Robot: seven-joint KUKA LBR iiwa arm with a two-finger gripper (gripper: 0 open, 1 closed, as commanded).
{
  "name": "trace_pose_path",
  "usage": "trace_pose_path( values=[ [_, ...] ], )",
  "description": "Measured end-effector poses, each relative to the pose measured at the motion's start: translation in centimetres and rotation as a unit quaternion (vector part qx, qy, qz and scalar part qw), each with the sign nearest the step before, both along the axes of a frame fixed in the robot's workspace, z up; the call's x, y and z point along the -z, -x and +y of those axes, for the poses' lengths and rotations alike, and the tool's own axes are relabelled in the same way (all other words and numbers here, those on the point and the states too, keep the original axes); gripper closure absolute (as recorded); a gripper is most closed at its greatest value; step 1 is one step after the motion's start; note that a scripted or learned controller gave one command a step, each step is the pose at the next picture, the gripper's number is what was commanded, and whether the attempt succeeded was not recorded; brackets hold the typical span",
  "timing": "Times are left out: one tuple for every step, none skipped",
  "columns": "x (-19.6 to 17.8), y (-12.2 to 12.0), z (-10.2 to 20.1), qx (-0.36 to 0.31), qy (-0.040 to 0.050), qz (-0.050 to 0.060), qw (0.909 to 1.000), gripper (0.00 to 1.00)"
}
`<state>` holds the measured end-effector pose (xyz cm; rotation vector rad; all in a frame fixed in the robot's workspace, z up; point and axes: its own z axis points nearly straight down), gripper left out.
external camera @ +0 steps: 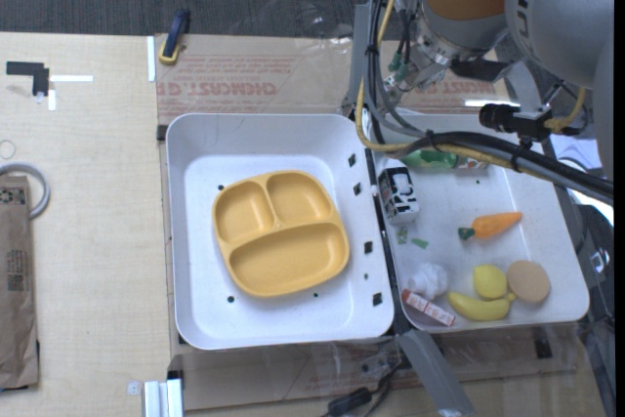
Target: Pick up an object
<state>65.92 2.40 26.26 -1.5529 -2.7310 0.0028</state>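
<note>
The gripper (398, 195) sits at the right bin's (571, 308) left edge; cables hide its fingers, so I cannot tell their state.

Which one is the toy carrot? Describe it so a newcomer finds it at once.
Start at the right-hand shallow white bin. Near its middle lies the orange tapered toy carrot with a small green tip at its left end. Its neighbours below, a yellow banana, a yellow lemon and a tan round disc, are neither orange nor pointed.

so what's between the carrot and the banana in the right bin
In the camera view, a yellow lemon lies between the carrot and the banana, resting just above the banana.
</note>
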Motion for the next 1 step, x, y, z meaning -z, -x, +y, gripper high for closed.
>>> trace_pose_path(
  values=[
    [6.22, 1.77, 4.73, -0.091, 0.0, 0.0, 0.9959, 1.0]
  ],
)
